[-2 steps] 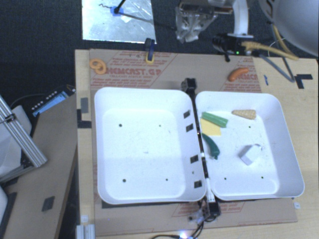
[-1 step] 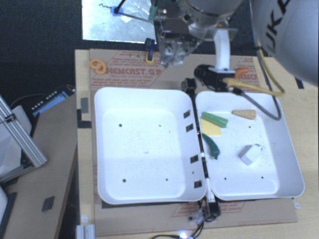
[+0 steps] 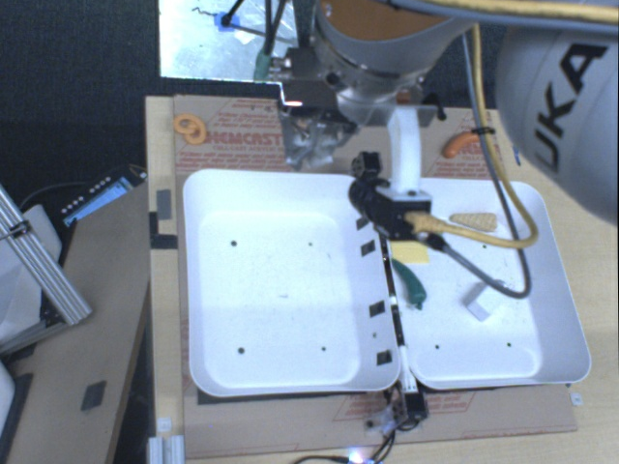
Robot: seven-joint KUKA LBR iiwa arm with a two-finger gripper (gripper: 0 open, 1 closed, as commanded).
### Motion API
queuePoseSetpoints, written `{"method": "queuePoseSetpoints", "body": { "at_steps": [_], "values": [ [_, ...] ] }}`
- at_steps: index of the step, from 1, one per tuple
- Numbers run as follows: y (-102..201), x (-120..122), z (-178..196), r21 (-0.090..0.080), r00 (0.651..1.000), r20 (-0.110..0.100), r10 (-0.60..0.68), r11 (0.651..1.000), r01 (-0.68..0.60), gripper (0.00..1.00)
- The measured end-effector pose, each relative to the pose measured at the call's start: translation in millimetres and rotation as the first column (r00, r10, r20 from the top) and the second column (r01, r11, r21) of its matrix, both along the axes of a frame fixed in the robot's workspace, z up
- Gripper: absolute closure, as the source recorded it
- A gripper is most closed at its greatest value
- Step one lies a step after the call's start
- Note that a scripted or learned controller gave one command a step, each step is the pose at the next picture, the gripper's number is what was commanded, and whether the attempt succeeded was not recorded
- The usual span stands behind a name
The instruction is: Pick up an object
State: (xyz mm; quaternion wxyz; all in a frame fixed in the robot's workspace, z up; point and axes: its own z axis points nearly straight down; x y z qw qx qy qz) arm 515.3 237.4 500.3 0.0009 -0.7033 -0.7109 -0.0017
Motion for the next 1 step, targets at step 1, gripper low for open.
{"method": "queuePoseSetpoints", "body": {
  "at_steps": [1],
  "values": [
    [-3.2,-30.2,-37.4,-0.004,1.000,-0.004,-0.006,1.000,0.006,1.00]
  ]
}}
